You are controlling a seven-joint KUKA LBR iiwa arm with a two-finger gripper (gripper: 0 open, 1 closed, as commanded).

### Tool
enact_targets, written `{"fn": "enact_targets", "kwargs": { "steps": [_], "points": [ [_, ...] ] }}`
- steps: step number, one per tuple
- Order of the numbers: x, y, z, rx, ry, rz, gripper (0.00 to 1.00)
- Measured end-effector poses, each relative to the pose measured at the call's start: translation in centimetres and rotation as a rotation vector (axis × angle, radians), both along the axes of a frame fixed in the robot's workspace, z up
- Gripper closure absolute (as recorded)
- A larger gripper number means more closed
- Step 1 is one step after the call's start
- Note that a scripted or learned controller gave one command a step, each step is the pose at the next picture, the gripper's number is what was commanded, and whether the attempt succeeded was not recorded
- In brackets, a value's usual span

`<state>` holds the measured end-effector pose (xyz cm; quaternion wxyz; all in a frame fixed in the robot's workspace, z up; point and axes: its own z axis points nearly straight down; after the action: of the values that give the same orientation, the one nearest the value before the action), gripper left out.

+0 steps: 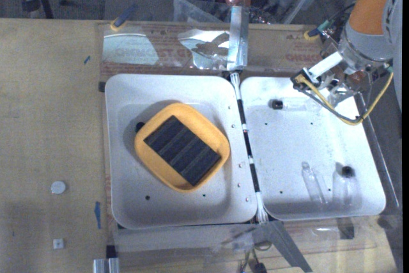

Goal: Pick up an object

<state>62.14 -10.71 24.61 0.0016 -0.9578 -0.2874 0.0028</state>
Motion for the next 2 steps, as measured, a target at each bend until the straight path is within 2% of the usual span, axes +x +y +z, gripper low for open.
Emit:
{"fn": "enact_targets", "kwargs": {
  "steps": [1, 2],
  "points": [
    [0.3, -4.0, 0.4, -0.003, -0.004, -0.278, 1.0],
    [-1.5, -9.8, -11.9, 0.011, 0.001, -0.226, 1.0]
  ]
}}
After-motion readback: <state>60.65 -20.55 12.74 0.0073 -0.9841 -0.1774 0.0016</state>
